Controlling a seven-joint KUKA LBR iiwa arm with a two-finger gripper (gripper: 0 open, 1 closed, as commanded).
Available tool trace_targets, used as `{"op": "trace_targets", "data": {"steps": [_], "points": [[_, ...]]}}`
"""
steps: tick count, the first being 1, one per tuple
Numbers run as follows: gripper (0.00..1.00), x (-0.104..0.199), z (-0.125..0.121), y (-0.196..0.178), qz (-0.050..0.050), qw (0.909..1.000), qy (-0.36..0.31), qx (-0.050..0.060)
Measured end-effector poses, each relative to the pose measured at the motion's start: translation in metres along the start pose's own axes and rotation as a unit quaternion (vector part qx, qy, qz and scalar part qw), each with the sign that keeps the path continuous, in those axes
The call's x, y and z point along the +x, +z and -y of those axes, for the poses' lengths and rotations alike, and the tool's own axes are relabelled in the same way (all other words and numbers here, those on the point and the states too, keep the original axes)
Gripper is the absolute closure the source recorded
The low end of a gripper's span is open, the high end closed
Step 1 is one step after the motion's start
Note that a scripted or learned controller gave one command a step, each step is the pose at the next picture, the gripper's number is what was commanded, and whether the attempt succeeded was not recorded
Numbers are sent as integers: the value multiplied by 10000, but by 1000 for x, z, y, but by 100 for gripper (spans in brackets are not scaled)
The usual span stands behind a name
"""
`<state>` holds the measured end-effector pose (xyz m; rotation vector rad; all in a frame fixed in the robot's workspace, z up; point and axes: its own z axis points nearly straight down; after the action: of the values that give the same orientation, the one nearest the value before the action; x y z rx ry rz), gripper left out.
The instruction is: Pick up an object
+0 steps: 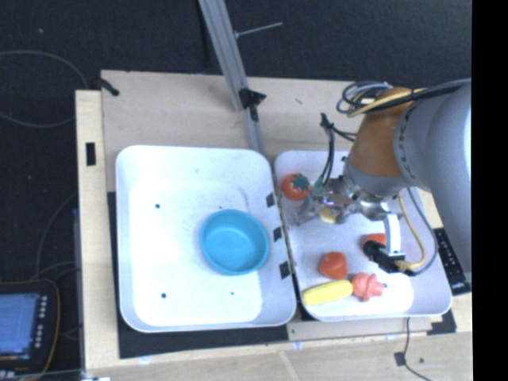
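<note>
My gripper (324,207) is low in the upper left part of the right bin (425,298), under the grey arm with its orange band. Just left of it lies a red tomato with a green top (296,186). A small pale yellow thing (328,216) shows right at the gripper's tip; whether it is gripped I cannot tell. Nearer the front of the same bin lie a red-orange piece (333,264), a yellow banana-like piece (326,293) and a pink piece (367,285).
The left bin (159,173) holds a blue bowl (233,241) near its right side. A slanted grey metal pole (226,50) runs down to the gap between the bins at the back. The bins' shared wall is close to the gripper's left.
</note>
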<state>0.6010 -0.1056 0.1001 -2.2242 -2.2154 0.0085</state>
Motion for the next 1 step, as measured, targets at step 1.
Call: {"op": "trace_targets", "data": {"steps": [1], "points": [[100, 0, -2, -16, -16, 10000, 33, -46]]}}
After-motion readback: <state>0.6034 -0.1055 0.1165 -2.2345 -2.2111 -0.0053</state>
